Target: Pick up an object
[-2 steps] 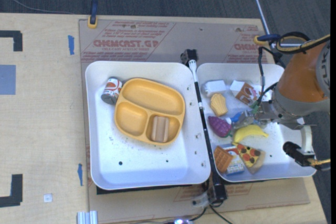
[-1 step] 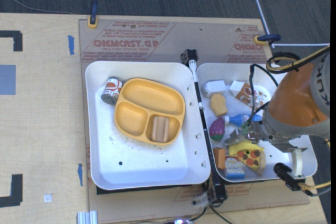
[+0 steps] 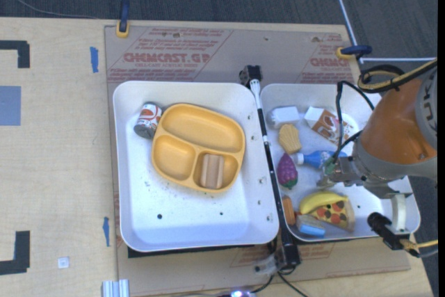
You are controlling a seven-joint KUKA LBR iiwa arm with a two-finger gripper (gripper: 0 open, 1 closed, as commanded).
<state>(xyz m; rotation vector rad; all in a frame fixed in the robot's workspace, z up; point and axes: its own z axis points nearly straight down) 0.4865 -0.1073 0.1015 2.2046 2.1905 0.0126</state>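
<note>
The claw [image 3: 336, 174] is hovering in the right bin [image 3: 410, 219], just above the banana [image 3: 318, 202]; its grip state cannot be told. The yellow tray [image 3: 198, 147] is sitting in the left bin [image 3: 188, 226].

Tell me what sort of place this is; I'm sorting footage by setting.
Probably a robotics lab bench: two white bins on a clamped board, toy food such as a banana and a yellow divided plate, and a grey-and-orange arm over grey carpet.
</note>
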